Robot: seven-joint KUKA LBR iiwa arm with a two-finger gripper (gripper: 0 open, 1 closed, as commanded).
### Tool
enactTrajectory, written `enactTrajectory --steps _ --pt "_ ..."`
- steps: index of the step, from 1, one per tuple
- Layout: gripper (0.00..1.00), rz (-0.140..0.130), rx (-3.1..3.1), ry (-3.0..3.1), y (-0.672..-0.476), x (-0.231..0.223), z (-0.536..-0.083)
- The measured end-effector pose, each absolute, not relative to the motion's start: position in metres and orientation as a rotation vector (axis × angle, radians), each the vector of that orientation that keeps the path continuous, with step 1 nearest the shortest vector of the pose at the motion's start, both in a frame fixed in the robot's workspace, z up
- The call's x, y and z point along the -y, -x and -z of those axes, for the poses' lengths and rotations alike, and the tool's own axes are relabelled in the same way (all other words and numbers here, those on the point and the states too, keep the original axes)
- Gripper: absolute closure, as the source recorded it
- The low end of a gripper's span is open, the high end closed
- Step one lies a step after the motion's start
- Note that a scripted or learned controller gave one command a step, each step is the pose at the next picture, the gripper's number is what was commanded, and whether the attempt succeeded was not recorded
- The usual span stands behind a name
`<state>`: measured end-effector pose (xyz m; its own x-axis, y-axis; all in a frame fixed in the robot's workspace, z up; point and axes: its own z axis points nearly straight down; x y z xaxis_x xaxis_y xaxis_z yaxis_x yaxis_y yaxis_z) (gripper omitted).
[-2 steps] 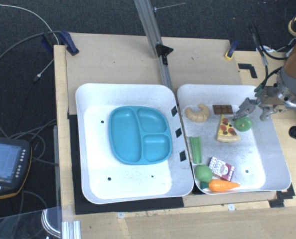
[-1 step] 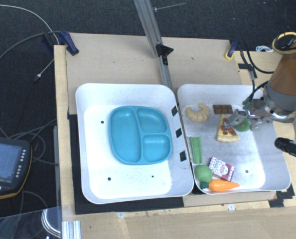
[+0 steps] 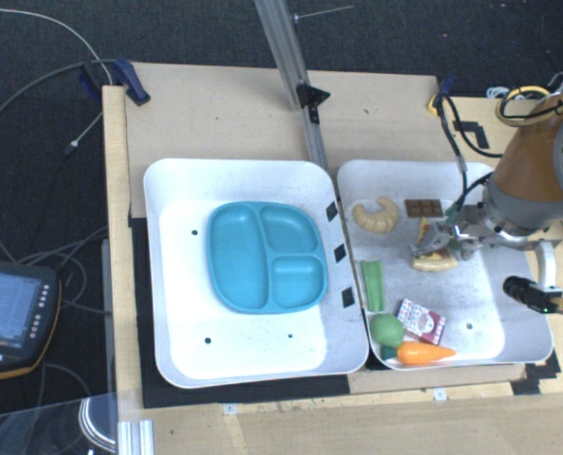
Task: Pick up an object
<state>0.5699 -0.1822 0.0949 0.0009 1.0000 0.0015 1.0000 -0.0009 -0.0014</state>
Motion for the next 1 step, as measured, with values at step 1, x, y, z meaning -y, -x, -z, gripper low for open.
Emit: enactTrajectory --steps 1 --pt "1.00 0.006 2.225 2.223 -0.5718 0.1824 -0.1091"
